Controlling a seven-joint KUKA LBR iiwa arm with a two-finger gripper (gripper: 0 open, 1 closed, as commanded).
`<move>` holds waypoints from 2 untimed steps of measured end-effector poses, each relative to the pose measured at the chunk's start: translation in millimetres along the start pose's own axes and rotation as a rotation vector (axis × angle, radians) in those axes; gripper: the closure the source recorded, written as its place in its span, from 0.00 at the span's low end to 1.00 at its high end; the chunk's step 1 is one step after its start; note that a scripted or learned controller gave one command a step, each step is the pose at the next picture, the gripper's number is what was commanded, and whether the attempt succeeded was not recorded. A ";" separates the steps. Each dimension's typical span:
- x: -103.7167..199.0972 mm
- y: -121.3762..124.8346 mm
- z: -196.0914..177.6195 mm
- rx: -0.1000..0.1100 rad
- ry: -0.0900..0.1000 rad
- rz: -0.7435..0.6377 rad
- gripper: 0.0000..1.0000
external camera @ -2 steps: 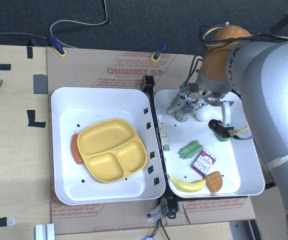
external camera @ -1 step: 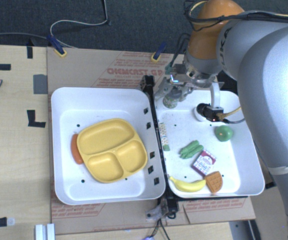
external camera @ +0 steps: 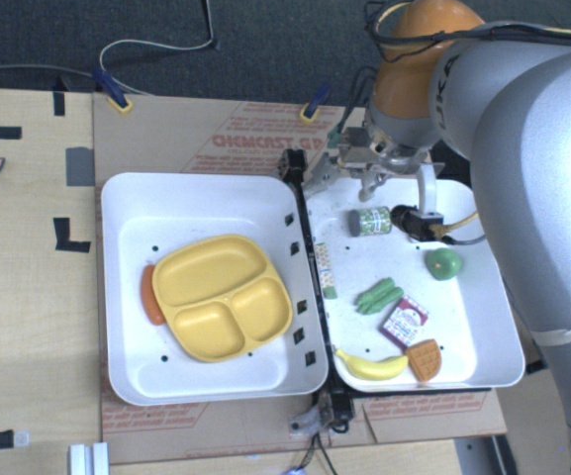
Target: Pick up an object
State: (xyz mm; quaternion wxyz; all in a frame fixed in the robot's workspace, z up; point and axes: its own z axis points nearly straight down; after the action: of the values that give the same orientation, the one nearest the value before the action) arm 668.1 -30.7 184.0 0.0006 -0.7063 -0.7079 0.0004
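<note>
My gripper point(external camera: 369, 181) hangs over the far end of the right bin point(external camera: 483, 334), under the orange band of the wrist. Just in front of it a small can with a green label point(external camera: 372, 222) lies on its side, apart from the gripper. Further forward in the same bin are a green round fruit point(external camera: 444, 263), a green pod point(external camera: 378, 295), a purple and red packet point(external camera: 404, 323), a yellow banana point(external camera: 372, 366) and an orange-brown biscuit point(external camera: 425, 359). Nothing shows in the gripper.
The left bin point(external camera: 127, 226) holds a yellow divided plate point(external camera: 224, 295) with an orange sausage-shaped thing point(external camera: 150, 295) tucked under its left edge. The arm's grey body covers the right bin's far right side. Black clips line the wall between the bins.
</note>
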 end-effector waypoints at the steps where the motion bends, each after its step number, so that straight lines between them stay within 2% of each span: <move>1: -53.4 0.3 79.9 -0.001 0.000 0.001 0.00; 2: -64.6 0.3 99.1 -0.002 -0.001 0.001 0.00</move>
State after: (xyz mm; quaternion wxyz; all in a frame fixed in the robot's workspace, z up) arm 668.4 -95.3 84.9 -0.0005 -0.7067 -0.7075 0.0003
